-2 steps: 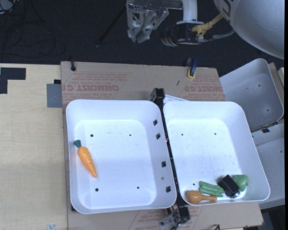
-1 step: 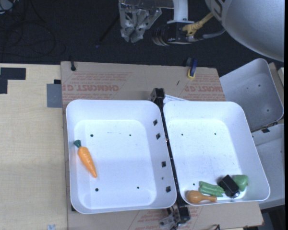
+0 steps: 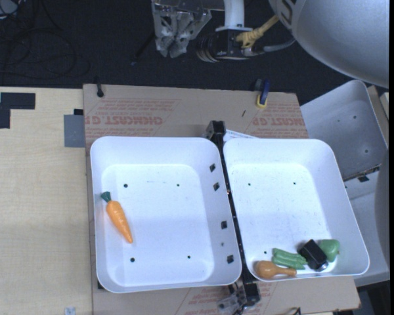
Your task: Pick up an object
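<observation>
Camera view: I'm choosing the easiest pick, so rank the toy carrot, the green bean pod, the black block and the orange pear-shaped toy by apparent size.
1. toy carrot, longest
2. green bean pod and orange pear-shaped toy, too alike to rank
3. black block, smallest, though partly overlapping its neighbours

— Which colours are seen in the left bin (image 3: pixel 151 151)?
— White, with an orange carrot (image 3: pixel 119 221), green-topped.
— And in the right bin (image 3: pixel 282 155)?
— White too; green pods (image 3: pixel 288 258), a black block (image 3: pixel 312 254), an orange-tan gourd (image 3: pixel 273 270).

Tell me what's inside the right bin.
In the right bin, near corner: an orange gourd-shaped toy, green pods, a black block overlapping a green piece, partly hiding it.
</observation>
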Robot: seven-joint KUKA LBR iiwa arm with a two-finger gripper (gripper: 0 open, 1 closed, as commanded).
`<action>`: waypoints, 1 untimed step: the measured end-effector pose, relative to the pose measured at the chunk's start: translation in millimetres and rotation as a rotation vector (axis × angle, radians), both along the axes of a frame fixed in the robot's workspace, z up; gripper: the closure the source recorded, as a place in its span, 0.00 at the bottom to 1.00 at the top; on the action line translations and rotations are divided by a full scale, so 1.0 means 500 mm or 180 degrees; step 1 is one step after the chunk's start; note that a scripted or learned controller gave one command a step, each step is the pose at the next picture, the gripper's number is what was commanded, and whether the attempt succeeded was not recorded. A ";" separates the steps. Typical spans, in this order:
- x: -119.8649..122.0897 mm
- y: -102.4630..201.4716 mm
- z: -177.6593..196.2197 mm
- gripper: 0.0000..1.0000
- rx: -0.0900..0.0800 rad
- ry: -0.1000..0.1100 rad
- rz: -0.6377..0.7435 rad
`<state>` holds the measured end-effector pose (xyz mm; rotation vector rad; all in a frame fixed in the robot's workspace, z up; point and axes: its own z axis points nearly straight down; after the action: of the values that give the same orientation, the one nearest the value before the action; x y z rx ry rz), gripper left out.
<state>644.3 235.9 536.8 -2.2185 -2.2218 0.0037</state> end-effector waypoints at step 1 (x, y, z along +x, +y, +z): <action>0.001 0.012 0.000 1.00 -0.0001 -0.0001 -0.0004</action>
<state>644.7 241.9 536.7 -2.2203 -2.2207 0.0038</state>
